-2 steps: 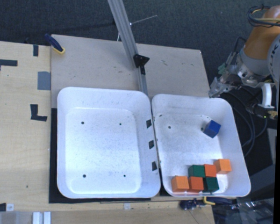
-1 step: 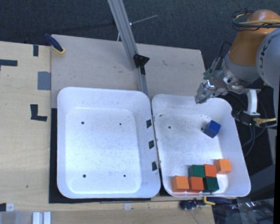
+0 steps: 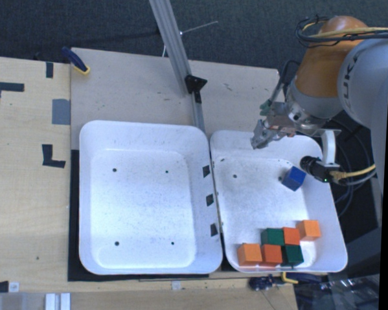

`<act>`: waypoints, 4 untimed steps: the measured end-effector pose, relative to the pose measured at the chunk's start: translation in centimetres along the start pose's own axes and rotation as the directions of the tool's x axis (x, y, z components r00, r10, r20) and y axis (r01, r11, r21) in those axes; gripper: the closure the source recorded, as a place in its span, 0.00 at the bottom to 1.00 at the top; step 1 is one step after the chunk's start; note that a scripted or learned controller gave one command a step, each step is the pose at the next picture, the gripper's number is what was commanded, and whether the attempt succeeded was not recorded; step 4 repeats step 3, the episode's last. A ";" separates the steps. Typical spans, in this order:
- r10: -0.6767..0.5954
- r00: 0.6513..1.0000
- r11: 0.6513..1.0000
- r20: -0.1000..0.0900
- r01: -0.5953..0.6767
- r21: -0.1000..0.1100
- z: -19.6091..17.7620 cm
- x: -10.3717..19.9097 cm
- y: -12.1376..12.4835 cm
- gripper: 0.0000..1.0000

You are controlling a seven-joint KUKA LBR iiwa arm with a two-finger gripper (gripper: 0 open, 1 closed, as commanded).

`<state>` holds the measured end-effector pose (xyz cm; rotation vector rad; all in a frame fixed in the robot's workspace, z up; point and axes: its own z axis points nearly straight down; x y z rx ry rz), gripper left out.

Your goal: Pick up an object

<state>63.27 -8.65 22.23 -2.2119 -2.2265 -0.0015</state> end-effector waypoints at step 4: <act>-0.001 1.000 1.000 0.001 0.001 0.000 -1.9 15.6 -5.4 1.00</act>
